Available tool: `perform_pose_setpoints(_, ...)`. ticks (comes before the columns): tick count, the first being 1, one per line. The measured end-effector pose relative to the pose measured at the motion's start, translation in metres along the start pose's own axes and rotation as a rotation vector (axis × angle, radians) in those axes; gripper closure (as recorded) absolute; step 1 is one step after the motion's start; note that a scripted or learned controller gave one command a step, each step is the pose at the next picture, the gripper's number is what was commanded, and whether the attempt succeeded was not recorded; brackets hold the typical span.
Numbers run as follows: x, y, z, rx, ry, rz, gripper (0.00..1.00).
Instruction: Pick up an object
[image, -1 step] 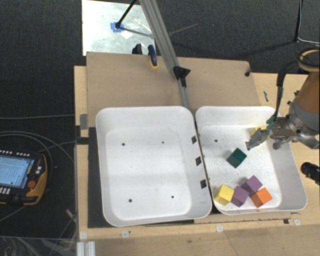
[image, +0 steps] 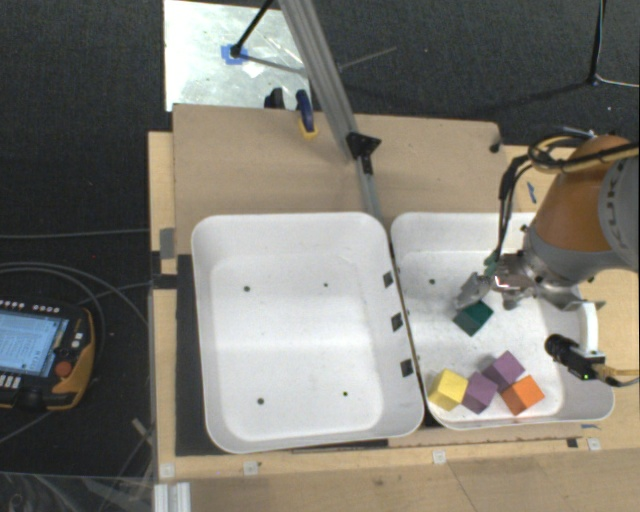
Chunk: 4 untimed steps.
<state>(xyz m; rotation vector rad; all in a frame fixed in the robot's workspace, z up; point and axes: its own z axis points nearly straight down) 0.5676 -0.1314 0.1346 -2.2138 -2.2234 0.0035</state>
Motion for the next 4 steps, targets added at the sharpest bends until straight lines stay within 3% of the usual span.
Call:
perform_pose_setpoints(1,0.017,-0.001,0.046,-0.003,-0.001,-0.001,0.00)
perform_pose_setpoints(2,0.016,0.000,0.033,-0.008,-0.002,0.000,1.00)
perform_pose_setpoints(3,0.116,-0.024,-0.059,-0.011,0.003,-0.009,1.00)
perform_pose_setpoints(4,0.176,-0.053,-0.055,-0.002,0.002,-0.007,1.00)
